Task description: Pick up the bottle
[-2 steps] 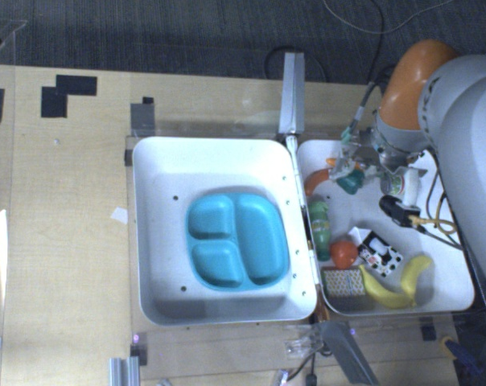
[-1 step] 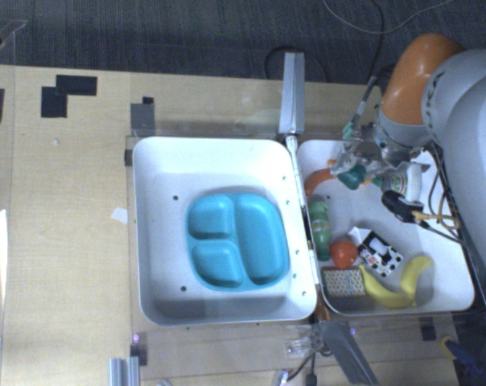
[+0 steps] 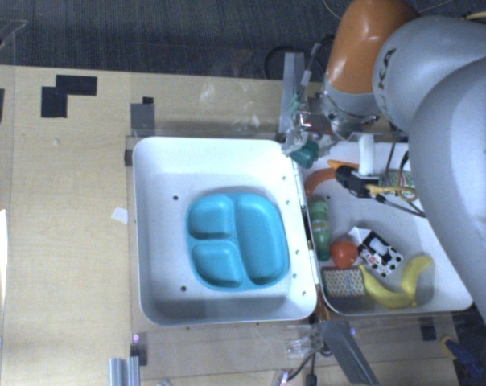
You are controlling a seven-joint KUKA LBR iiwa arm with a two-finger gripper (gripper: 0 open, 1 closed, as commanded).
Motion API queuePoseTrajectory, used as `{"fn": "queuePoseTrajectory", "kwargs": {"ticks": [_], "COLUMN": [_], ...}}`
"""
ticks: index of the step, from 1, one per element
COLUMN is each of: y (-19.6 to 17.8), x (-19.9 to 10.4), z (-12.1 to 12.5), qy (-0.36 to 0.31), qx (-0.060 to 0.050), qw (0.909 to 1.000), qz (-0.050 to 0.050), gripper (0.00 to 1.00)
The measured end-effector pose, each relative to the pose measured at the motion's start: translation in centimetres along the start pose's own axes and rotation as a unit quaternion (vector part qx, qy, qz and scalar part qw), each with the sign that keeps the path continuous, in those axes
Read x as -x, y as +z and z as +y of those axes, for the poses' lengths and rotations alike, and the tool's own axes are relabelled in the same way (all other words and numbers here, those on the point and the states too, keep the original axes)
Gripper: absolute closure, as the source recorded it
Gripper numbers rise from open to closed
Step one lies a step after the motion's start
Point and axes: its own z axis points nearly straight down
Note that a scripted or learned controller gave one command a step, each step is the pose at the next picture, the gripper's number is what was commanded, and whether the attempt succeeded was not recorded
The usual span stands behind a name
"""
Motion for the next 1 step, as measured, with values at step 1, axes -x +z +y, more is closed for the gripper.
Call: {"fn": "queuePoseTrajectory", "kwargs": {"ticks": [1], "y": [-3.12], "x": [-9.54], "z": [-1.34], "qy": [0.083], "qx": [-0.001], "qw": [0.9966], "qz": [0.0], "gripper": [1.0]}}
